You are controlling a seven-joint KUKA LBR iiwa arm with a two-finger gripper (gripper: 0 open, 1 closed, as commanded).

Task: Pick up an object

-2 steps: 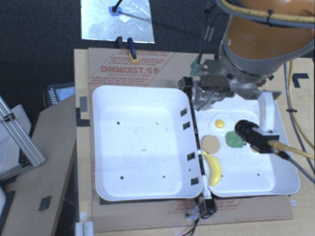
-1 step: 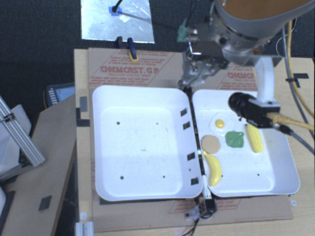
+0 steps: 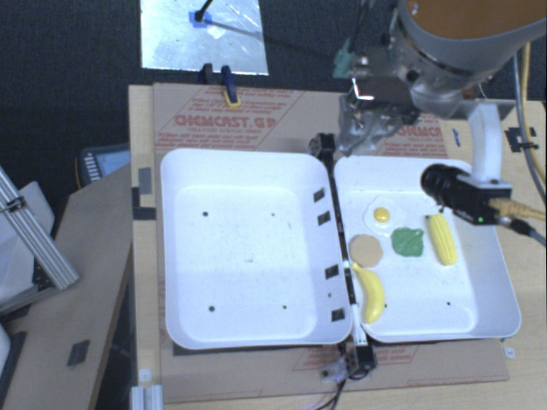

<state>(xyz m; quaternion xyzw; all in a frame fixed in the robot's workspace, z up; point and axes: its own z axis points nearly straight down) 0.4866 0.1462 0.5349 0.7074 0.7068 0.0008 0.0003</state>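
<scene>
The right bin holds several toy foods. A fried egg lies near its middle, with a round tan cookie just in front of it. A green leaf sits beside a yellow corn cob. A banana lies along the bin's left wall. My gripper hangs over the back left corner of the right bin, well above and behind the egg. Nothing shows in its grasp.
The left bin sits next to the right one, with black clips along the shared wall. A black camera on a white bracket overhangs the right bin's back right. A cardboard sheet lies under both bins.
</scene>
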